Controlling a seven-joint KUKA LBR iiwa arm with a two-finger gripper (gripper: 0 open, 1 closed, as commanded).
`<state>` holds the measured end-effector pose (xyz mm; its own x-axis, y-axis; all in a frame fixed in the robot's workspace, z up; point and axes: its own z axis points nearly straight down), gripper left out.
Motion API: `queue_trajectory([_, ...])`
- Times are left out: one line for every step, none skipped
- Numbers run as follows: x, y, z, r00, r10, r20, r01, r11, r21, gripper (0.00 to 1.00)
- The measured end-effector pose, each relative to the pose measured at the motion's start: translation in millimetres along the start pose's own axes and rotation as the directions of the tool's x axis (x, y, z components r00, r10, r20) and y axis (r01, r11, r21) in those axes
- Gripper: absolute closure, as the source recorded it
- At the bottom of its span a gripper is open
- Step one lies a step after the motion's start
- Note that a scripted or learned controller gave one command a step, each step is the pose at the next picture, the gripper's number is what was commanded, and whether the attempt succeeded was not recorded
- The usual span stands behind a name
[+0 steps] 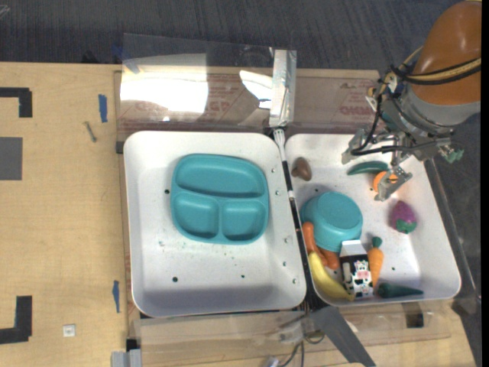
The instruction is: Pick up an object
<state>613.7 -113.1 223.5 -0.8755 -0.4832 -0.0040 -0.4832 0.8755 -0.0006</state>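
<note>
Gleaming smooth teal divided tray [220,199], round teal bowl [337,219], curved banana [325,277]

The two white bins [153,281] look like smooth, faintly speckled plastic, the teal divided plate [220,197] and teal bowl [336,219] matt plastic, the desk [57,228] pale bare wood, and the orange band [454,40] glossy.

This looks like a robot lab, not a home. A big robot arm [447,60] with wires reaches over a plain wood bench [53,228]. Two white bins [145,281] sit side by side on it. Bits of blue tape [102,107] and black marks [19,102] are stuck on the wood. A clear plastic sheet [199,82] stands behind the bins.
</note>
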Motion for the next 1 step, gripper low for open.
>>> queue_trajectory([29.9,24.7,84.9,0.994,-0.104,0.012,0.104,0.995,0.011,0.0])
